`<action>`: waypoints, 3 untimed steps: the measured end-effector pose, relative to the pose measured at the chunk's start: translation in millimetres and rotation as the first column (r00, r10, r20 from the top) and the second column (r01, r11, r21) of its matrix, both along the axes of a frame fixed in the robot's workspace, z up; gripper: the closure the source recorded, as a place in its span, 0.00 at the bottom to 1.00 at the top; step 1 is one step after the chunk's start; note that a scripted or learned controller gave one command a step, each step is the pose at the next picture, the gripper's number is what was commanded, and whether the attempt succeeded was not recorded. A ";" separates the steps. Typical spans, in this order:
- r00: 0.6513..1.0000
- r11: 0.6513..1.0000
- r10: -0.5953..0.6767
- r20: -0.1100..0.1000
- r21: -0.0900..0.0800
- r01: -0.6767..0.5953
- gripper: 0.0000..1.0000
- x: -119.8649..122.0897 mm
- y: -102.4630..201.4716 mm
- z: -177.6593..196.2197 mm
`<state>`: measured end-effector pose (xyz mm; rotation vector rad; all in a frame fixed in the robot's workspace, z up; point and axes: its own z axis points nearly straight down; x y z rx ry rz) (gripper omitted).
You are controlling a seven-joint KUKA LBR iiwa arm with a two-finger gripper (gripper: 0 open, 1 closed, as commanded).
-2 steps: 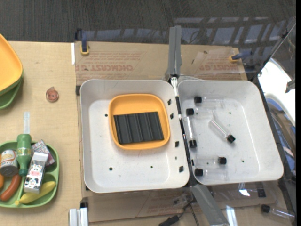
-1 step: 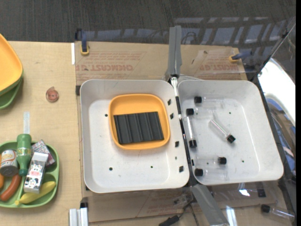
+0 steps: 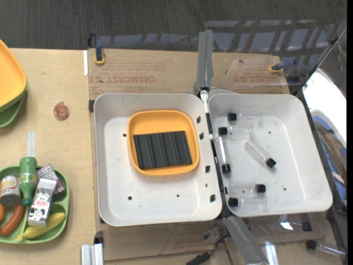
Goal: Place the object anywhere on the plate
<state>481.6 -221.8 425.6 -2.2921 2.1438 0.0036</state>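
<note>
Left bin [image 3: 110, 203]: orange plate [image 3: 163, 120] toward its back edge, a dark ribbed slab [image 3: 163, 149] lying flat on it. Right bin [image 3: 309, 197]: clear tube with black cap [image 3: 259, 152] near the middle. Bench's left edge: green tray [image 3: 60, 217] of toy food.

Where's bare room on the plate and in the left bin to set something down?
The orange plate is mostly taken by the dark ridged block; bare strips remain along its far rim and left edge. The left bin has open floor in front of the plate and to its left. The right bin is scattered with clear tubes.
</note>
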 end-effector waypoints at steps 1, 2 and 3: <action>0.922 0.922 0.386 0.001 0.001 -0.386 0.00 -2.6 5.0 -10.4; 0.741 0.741 0.671 0.002 0.000 -0.671 0.00 70.6 13.8 -92.6; 0.551 0.551 0.834 0.004 -0.001 -0.834 0.00 64.0 15.8 -60.3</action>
